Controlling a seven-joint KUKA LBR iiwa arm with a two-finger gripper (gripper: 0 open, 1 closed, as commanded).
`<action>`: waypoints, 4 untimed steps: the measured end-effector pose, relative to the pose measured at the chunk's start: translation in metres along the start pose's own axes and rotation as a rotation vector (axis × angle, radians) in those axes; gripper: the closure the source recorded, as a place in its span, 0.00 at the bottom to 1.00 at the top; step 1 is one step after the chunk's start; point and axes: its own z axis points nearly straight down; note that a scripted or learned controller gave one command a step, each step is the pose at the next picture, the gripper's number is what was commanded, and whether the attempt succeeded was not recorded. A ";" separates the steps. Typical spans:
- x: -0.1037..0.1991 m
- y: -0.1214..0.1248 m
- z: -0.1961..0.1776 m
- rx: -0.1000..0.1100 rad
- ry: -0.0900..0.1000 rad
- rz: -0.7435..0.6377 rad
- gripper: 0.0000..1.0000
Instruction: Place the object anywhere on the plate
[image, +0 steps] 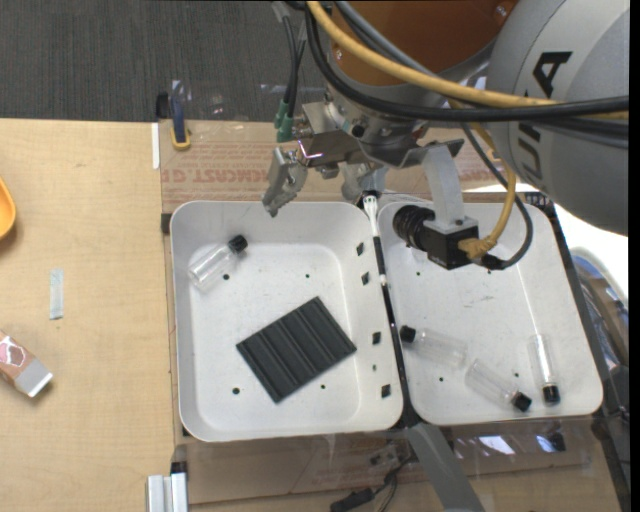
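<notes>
Vials first: three clear ones with black caps lie in the right bin (575, 330), nearest the camera and well off to the gripper's arm side. These are vial A (435, 346), vial B (493, 384) and vial C (541, 362).

Plate (296, 348) is a dark ribbed rectangle lying flat on the floor of the left bin (190, 380). It sits nearer the camera than the gripper, roughly straight out in front of it. Nothing rests on it.

Fourth vial (215, 261) is on its side in the left bin, between plate and gripper in depth. It lies off to the side away from the arm, apart from the plate and close to the bin's far corner. Likely the object to move, as it's the one nearest the gripper, though any of the vials could be meant.

Gripper (320, 190) hangs over the far rim of the left bin, near the wall shared by the two bins. Fingers (283, 188) look spread apart with nothing between them, so it is empty.

Arm (560, 90) and cables crowd the far right, with bare bench (80, 200) away from the arm.

Progress, as a judgement: nothing done yet. No grasp, no object on the plate. Left to do: reach a vial, close on it, lift, carry it over the plate and release.
</notes>
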 end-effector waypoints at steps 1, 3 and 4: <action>0.001 0.002 -0.005 0.006 -0.004 -0.002 1.00; -0.022 0.044 0.146 0.000 0.001 -0.208 1.00; -0.025 0.020 0.108 -0.003 0.002 -0.542 1.00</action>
